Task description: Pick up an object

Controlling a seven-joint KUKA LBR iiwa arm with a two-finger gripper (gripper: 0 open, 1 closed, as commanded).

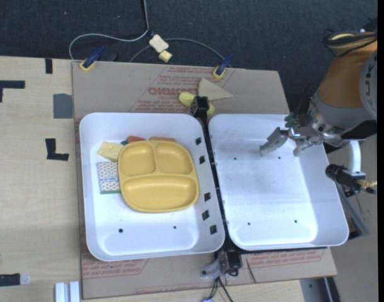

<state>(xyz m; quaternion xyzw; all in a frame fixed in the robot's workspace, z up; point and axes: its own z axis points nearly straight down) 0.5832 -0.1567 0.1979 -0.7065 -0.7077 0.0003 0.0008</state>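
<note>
A yellow three-compartment plate (158, 174) lies in the left bin (148, 238). Partly under its left and top edges sit a pale yellow piece (109, 150), a small checkered blue-and-white packet (107, 177) and a red-and-green object (135, 139), mostly hidden. My gripper (286, 141) hangs over the upper right part of the right bin (273, 194), far from those objects. Its fingers are spread apart with nothing between them.
The grey arm with its orange band (342, 74) enters from the right above the right bin. Black clips (207, 197) run along the seam between the bins. A yellow clamp (198, 102) sits at the bins' top junction. Cables and blue clips lie behind on the cardboard.
</note>
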